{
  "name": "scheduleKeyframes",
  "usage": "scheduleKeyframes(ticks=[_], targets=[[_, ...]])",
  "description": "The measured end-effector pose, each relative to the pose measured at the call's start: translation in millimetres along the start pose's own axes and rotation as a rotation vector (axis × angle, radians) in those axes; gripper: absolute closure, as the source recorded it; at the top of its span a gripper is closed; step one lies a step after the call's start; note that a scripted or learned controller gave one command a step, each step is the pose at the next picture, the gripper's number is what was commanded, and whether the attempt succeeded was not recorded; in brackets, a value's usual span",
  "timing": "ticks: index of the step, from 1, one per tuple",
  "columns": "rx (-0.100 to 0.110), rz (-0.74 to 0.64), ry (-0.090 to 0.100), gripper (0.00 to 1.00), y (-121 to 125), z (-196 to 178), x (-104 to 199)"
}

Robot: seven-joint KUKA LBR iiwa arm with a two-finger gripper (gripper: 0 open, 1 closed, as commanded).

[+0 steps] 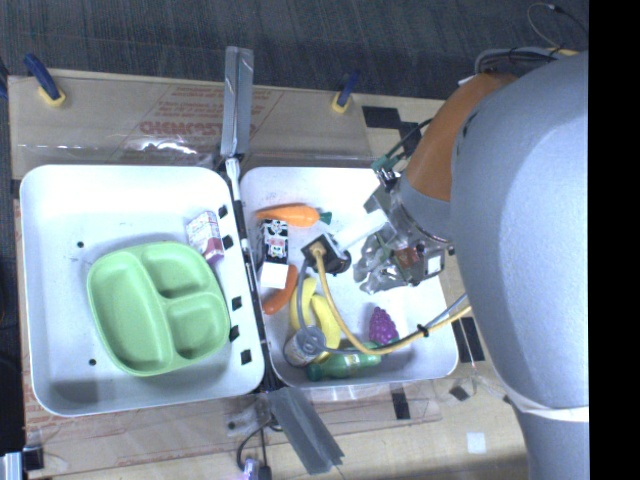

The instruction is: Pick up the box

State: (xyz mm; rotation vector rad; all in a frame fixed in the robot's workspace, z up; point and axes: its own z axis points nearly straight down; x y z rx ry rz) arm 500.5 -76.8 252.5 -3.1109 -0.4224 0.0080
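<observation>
**Box lay in the left bin, gripper over the right**

The small box (205,234) sat in the left bin (60,198), touching the green tray (158,306). Well to its right, the gripper (385,263) hung over the right bin (340,180); its grip state could not be told.

Bright even light, soft shadows, slight blur

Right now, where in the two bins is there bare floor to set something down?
The left bin has bare floor along its far side and left of the green tray; a small pink box sits by the divider. The right bin is crowded: carrot, bananas, grapes, bottle and the pincer.
</observation>
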Motion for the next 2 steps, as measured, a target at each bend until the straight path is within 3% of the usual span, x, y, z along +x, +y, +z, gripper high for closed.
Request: scheduleKeyframes(ticks=[1, 2], targets=[[0.003, -0.010, -0.006, 1.00, -1, -8, 0], [0.000, 0.060, 0.000, 1.00, 32, -20, 44]])
